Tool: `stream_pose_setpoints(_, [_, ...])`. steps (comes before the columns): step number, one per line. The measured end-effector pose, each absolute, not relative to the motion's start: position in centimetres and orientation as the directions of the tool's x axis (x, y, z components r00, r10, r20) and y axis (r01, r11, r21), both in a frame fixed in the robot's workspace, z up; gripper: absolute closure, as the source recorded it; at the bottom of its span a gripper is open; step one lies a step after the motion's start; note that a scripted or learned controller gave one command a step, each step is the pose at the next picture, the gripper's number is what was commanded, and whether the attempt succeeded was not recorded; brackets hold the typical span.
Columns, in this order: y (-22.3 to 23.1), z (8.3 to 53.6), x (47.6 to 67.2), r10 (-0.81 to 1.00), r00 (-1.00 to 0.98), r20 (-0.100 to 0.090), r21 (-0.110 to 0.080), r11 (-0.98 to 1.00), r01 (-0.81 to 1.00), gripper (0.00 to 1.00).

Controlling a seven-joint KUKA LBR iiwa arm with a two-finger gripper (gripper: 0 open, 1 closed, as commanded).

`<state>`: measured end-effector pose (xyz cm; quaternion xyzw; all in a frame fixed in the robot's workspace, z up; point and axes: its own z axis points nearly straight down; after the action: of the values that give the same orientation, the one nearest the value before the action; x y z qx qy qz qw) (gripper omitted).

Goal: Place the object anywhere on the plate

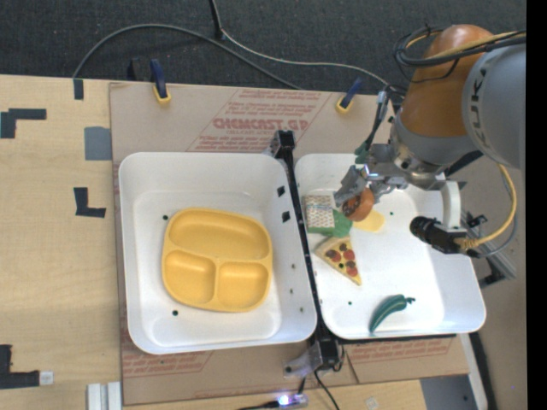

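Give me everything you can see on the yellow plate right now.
The yellow plate lies flat in the left white bin, roughly at its centre. It looks like matte moulded plastic, a rounded rectangle split by raised ridges into three compartments: one wide section along the far side, two smaller ones nearer the camera. Nothing lies in any of them. It touches nothing but the bin floor, and the gripper is over the other bin.
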<state>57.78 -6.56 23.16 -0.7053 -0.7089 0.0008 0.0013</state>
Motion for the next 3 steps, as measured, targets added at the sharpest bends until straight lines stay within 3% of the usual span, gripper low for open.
stream_pose_setpoints(2, [4.1, 24.4, 56.1, 1.000, -0.007, 0.002, -0.003, 0.007, 1.000, 1.00])
stream_pose_setpoints(3, [8.7, 23.0, 55.6, 1.000, -0.006, 0.000, -0.005, 0.006, 1.000, 1.00])
